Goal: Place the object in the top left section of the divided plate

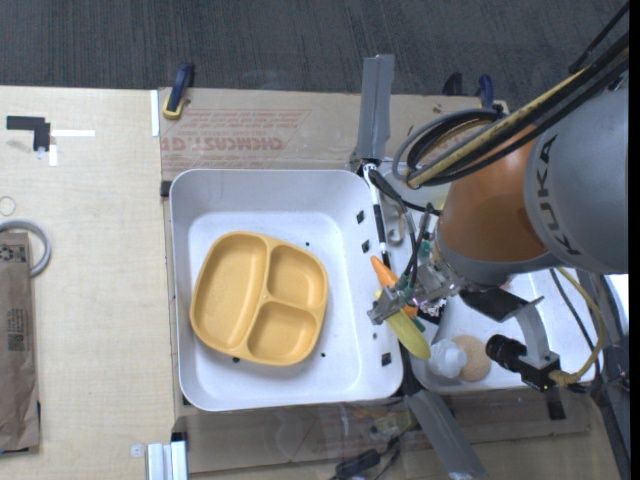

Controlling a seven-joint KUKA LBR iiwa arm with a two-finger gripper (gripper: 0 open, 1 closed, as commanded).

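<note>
The yellow three-section moulded plastic plate (260,299) lies in the left shallow white bin (190,268), tilted somewhat relative to the bin walls; all three of its sections show bare yellow surface; nothing rests in the top left section, so the placement has not been made.

The grey arm with the orange band (495,218) reaches in from the right and hangs over the divider between the two bins; its gripper (400,303) sits at the left bin's right wall, well apart from the plate. Small items cluster at the gripper: a slim orange carrot-shaped piece (383,271) just above it and a yellow-green elongated piece (409,334) just below it, both touching or nearly touching the mechanism; which of these is the task's object cannot be determined, and whether either lies between the fingers is not resolvable; the degree of opening cannot be told.

A pale egg-like rounded object (460,360) rests in the right bin, near the arm's base side.

Judged status: early to middle stage; at best the object is at the gripper; transfer leftward over the plate, alignment above the top left section, and release remain.
</note>
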